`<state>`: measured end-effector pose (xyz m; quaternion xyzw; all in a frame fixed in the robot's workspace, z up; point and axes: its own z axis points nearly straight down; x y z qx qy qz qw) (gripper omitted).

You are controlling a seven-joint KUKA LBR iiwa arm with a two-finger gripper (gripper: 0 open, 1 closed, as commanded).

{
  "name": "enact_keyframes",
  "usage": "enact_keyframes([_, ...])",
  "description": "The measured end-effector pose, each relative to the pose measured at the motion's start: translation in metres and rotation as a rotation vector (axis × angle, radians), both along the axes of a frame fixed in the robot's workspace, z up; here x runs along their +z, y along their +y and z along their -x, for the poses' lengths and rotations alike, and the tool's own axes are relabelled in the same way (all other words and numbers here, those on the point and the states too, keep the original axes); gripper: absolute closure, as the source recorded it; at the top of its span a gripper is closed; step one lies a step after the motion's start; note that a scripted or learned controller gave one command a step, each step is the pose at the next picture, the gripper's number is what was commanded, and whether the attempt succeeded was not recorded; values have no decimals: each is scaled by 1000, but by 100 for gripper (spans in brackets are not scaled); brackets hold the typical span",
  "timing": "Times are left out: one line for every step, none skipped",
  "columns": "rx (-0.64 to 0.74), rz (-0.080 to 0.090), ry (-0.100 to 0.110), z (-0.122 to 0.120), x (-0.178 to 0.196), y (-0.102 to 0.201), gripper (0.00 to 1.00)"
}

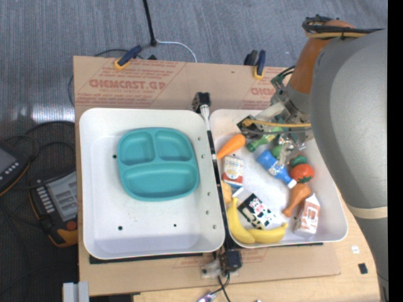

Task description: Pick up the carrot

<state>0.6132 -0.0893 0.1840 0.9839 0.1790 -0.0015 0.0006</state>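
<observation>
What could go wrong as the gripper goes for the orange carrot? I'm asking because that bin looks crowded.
Two risks, judged from this moment:
1. The orange carrot lies by the right white bin's left wall, so a finger might hit the wall rather than slip beside it.
2. The two-finger gripper hangs among packed toys; the green object touching the carrot's tip and the small white carton below could be nudged or grabbed instead.

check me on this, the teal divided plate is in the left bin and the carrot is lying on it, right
Not quite. The teal divided plate is in the left bin, but the carrot is not on it. The camera view shows the carrot in the right bin, near its upper left corner, beside the gripper.
</observation>
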Motion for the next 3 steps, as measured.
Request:
enact_keyframes([-103,-2,2,30,0,56,0])
enact_keyframes([258,-3,2,76,0,82,0])
enact_keyframes([258,-3,1,76,0,82,0])
